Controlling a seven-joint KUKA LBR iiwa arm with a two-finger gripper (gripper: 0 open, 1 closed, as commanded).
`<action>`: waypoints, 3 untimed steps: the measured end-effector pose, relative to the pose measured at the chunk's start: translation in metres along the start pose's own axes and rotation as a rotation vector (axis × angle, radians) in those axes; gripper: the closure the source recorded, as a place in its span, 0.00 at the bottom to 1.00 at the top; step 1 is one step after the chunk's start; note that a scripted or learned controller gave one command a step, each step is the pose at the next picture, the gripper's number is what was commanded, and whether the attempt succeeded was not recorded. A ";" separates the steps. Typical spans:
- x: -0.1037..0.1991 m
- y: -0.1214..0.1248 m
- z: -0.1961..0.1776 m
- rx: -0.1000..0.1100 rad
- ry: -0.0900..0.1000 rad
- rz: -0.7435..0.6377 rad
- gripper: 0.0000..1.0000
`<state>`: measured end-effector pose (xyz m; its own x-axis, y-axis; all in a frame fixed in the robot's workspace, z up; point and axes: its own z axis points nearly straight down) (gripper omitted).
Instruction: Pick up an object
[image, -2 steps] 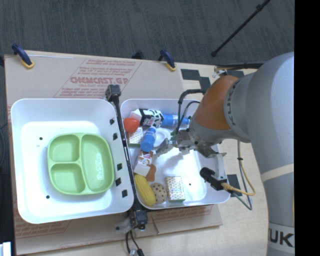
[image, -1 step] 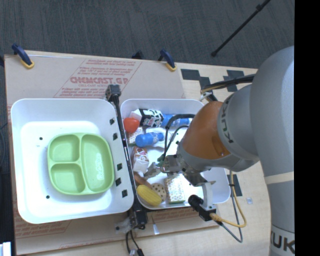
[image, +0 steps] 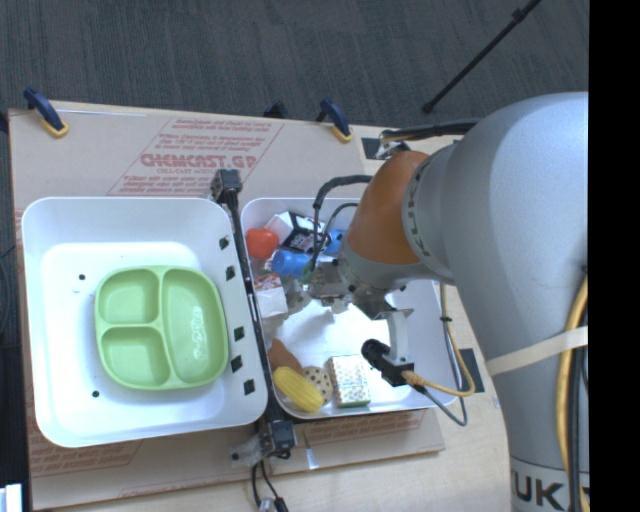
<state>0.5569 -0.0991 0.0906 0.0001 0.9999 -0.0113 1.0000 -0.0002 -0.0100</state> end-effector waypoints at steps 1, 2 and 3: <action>-0.014 0.049 -0.002 -0.007 0.011 -0.005 0.00; 0.000 0.097 -0.003 0.003 0.002 0.001 0.00; 0.002 0.097 -0.014 0.005 0.005 -0.006 1.00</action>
<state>0.6543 -0.0970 0.1037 -0.0057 1.0000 -0.0063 0.9999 0.0056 -0.0146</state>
